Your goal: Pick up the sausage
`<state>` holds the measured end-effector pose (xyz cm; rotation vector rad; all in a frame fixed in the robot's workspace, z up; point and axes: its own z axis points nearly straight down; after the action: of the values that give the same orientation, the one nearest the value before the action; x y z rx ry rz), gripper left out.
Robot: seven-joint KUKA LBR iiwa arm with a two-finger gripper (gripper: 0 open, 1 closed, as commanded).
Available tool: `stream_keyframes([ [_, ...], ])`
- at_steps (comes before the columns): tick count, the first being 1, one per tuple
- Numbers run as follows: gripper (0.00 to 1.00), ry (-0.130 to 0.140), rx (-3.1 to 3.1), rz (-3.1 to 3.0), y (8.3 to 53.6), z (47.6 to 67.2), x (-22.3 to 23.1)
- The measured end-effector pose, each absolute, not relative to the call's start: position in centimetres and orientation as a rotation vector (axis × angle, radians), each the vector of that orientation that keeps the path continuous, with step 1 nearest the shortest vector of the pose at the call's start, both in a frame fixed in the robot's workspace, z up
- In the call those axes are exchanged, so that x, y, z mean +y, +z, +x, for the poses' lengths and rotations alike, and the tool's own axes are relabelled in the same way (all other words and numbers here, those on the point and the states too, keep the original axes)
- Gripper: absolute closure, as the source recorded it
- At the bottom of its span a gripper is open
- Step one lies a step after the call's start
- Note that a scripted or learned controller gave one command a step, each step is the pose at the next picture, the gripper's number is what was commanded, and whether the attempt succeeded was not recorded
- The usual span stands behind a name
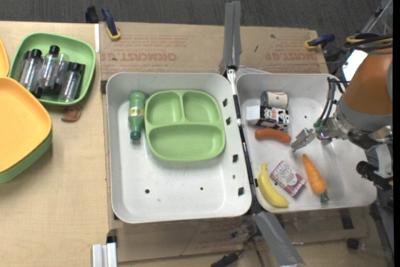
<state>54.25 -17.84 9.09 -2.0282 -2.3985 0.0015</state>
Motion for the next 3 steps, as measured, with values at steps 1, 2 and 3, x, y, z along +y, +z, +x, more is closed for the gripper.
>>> stream_keyframes([
  [1,0.00,0.002,-2.183,-2.255,9.1,50.0,-18.9],
  [2,0.00,0.002,-2.399,-2.025,9.1,51.3,-14.5],
  [3,1.00,0.002,-2.394,-2.031,9.9,51.3,-14.7],
])
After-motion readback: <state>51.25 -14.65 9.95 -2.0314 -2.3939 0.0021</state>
